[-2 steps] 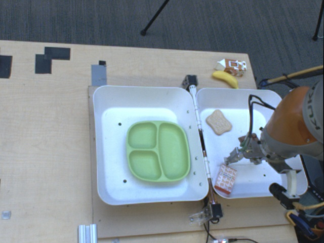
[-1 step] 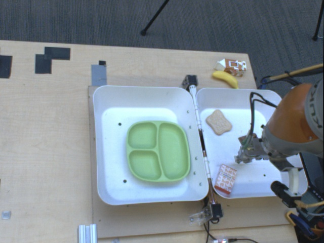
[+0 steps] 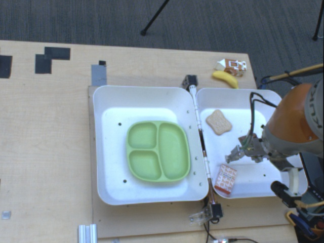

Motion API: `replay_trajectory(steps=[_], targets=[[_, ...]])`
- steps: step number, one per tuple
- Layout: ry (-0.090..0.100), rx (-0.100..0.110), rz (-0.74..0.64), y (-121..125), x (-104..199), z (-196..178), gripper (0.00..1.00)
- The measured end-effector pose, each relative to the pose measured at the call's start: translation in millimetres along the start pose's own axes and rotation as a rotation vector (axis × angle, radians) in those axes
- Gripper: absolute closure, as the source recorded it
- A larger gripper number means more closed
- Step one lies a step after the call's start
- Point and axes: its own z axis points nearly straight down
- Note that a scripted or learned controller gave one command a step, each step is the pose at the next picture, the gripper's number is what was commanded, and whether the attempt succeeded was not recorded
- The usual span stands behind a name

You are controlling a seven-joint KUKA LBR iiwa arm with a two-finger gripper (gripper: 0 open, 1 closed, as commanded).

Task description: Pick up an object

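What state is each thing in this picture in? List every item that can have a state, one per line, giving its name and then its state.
Green divided plate: lying flat in the left bin, compartments bare.
Slice of toast: lying flat in the right bin, untouched.
Red and white packet: lying at the right bin's near edge, not gripped.
Banana: on the bench beyond the bins.
Pincer: over the right bin, holding nothing.

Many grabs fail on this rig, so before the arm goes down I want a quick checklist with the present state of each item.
1. Gripper over the right bin: ok.
2. Something held between the fingers: cannot tell.
3. Red packet close by, against the bin's near-left wall: ok.
4. Toast slice lying apart from the packet: ok.
5. Green divided plate in the left bin, out of the way: ok.
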Motion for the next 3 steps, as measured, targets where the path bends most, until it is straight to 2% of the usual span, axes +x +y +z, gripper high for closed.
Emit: replay_trajectory(steps=[1,2,3], targets=[[-0.001,0.008,0.006,-4.0,28.8,21.5,0.0],[-0.001,0.002,0.003,-1.5,29.2,10.2,1.0],[-0.001,0.003,0.003,-1.6,29.2,10.3,0.0]])
